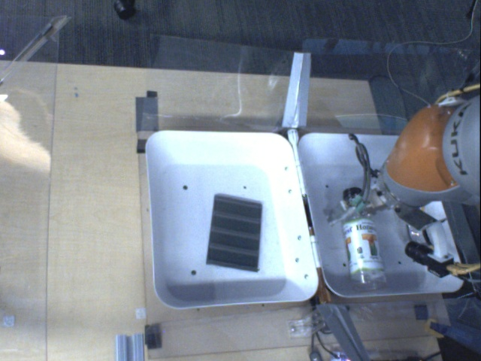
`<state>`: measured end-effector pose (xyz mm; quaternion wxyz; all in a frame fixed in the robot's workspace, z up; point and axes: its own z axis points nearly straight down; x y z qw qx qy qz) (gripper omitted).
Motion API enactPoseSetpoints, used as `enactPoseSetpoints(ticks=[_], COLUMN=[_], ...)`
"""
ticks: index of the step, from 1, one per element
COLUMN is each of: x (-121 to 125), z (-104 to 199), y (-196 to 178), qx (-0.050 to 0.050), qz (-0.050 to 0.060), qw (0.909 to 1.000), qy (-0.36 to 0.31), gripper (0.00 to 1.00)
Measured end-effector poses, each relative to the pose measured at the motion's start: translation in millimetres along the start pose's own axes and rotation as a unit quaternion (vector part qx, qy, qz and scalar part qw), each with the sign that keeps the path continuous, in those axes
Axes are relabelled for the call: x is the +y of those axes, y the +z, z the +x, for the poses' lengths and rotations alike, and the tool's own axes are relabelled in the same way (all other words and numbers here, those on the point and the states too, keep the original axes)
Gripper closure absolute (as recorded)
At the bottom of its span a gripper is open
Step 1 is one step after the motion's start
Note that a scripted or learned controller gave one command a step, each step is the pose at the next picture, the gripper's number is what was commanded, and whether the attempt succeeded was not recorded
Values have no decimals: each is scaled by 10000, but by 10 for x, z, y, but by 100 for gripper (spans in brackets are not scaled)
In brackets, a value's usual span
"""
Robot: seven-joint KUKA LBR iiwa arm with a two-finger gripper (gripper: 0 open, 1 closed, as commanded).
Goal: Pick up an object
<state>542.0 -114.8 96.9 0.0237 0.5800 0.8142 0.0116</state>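
- Two white bins sit side by side on the bench; nearest the camera, a bottle (363, 251) with a white, green and orange label lies on its side in the right bin (331, 277), its clear base toward the front wall.
- Just behind the bottle's cap end, the gripper (359, 200) hangs low over the right bin, under the arm (425, 160) with its orange band.
- Whether the gripper is spread or pressed together cannot be told: its tip is small, dark and tangled with cable in this view.
- It seems to sit at or just above the bottle's neck, though contact is not clear, and nothing shows the bottle held.
- Further left, the left bin (173, 201) holds a dark ribbed rectangular block (235, 232), lying flat near its middle, well apart from the gripper.
- Likely risks: the bottle is round and lying down, so a closing grip near the cap could roll it aside or squeeze it out.
- A grasp that far from its middle may also let the heavy end droop and slip free on lifting.
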Motion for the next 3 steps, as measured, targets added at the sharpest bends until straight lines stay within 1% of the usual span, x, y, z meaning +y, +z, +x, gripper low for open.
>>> enactPoseSetpoints(ticks=[1, 2, 3], x=[515, 544, 1215], z=[-54, -55, 192], y=[102, -15, -844], qx=[91, 84, 116], qz=[173, 139, 191], qw=[9988, 9989, 9994], qy=[454, 443, -255], gripper=[0, 100, 100])
